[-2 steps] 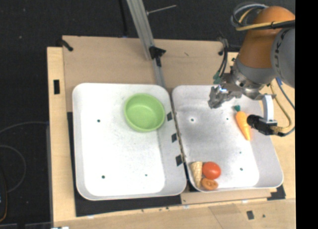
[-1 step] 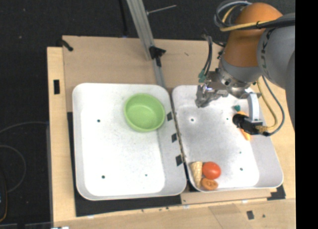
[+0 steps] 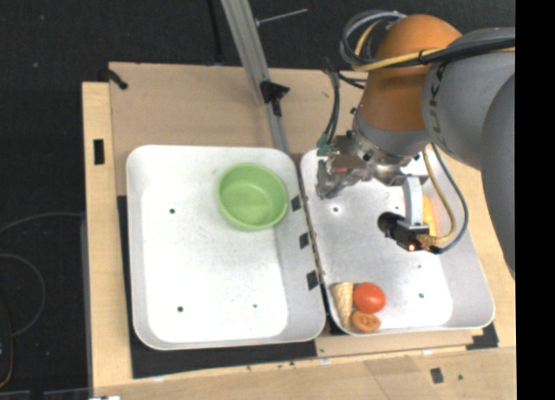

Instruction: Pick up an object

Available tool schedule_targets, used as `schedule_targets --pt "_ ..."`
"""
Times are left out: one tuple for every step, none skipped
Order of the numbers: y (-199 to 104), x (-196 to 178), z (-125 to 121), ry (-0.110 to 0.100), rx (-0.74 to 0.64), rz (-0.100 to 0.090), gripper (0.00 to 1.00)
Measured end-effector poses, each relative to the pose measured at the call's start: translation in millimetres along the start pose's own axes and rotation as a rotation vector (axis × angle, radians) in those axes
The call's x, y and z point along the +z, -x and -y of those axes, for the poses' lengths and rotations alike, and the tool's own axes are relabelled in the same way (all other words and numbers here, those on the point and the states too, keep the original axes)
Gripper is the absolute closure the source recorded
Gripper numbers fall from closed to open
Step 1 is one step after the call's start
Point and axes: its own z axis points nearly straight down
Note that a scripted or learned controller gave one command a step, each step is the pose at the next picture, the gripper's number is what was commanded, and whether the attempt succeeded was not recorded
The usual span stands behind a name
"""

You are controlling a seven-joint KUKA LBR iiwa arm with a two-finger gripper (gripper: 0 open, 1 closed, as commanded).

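Two white bins sit on the desk; the red tomato (image 3: 369,297) lies in the right bin's (image 3: 451,303) near corner, well nearer than the jaws (image 3: 329,183), whose state I cannot tell.

The two bins, left (image 3: 156,303) and right (image 3: 451,294), are white with fine dark speckles. A light green bowl (image 3: 252,196) contrasts with a red tomato (image 3: 369,297), an orange piece (image 3: 365,322) and a tan cone (image 3: 344,298). The bench (image 3: 182,103) is pale brown, and the arm's band (image 3: 408,51) is orange.
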Motion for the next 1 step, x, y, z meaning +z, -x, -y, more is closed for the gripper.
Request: schedule_targets --pt "-55.6 -1.3 15.8 0.0 0.004 0.001 1.0"
